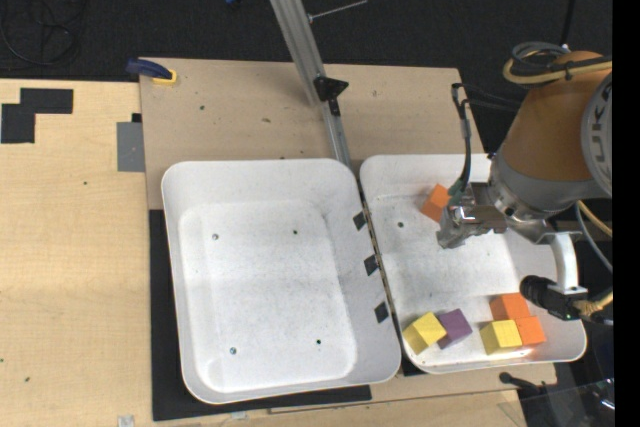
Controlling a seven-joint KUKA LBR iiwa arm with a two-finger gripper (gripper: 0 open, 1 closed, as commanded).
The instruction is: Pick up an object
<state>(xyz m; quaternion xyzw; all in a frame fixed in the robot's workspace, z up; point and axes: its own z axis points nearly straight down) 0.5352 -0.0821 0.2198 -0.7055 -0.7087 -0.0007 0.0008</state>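
Camera view, looking down at a slant: my gripper (452, 227) hangs low over the right bin (420, 177), in that bin's upper half. Whether my fingers are spread or pressed together I cannot tell; they read as one dull metal clump against the white floor. Nothing shows between them.

Using the right bin as landmark:
- Orange block (436, 201): upper middle of the bin, just up and left of my gripper, very near or touching it; I cannot tell which. It sits turned, one corner pointing toward the bin's far rim. It looks about cube-shaped, so no clear long axis.
- Yellow cube (425, 331): near the bin's front left corner, turned on a diagonal.
- Purple cube (455, 324): just beside the yellow one, on its right, touching or nearly so.
- Second yellow block (501, 336): front right part of the bin.
- Two orange blocks (518, 315): pressed against that second yellow block, on its far and right sides, near the bin's front right rim.

Left bin (190, 215): lies directly beside the right bin, the rims meeting along a row of black clips.

Silver rail (297, 25): rises at a slant from behind the seam between the bins.

Bench (240, 110): pale wood beyond both bins.
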